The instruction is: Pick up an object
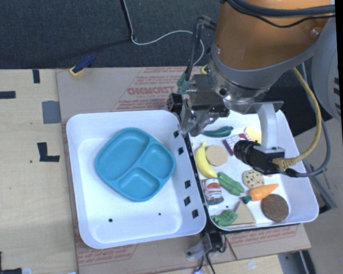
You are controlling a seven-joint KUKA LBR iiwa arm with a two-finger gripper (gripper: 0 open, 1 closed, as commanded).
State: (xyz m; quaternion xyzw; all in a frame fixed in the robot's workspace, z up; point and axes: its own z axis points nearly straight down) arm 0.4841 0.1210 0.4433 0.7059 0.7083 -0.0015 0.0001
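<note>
Two white bins side by side on a cardboard sheet [116,90]. In the left bin [80,168], a blue divided plate [135,163], set aslant near the middle, nothing on it.

In the right bin [305,195], a scatter of toy foods:
- Along the left wall, a banana [205,160], and nearer the front a small can [213,190].
- Touching the banana's right side, a tan biscuit [216,155].
- Toward the far edge, a green chili [220,131], with a dark red packet [236,141] just beside it and a yellow piece [253,134] partly hidden behind the arm's black fitting [257,156].
- Around the middle, a pickle [231,183] and a chip cookie [252,178].
- Just in front of the cookie, a carrot [263,192].
- At the front edge, a green leaf [225,218], a pale wedge [244,215] and a brown disc [275,207], left to right.

Arm [269,35] in from the right, large and close above the right bin's far half. Gripper [195,121] at that bin's far left corner, above the wall shared by the two bins, close to the chili and the banana's tip. Open or closed: cannot tell, too dark and cluttered there. No object seen in its grasp; all toys lying on the bin floor.
</note>
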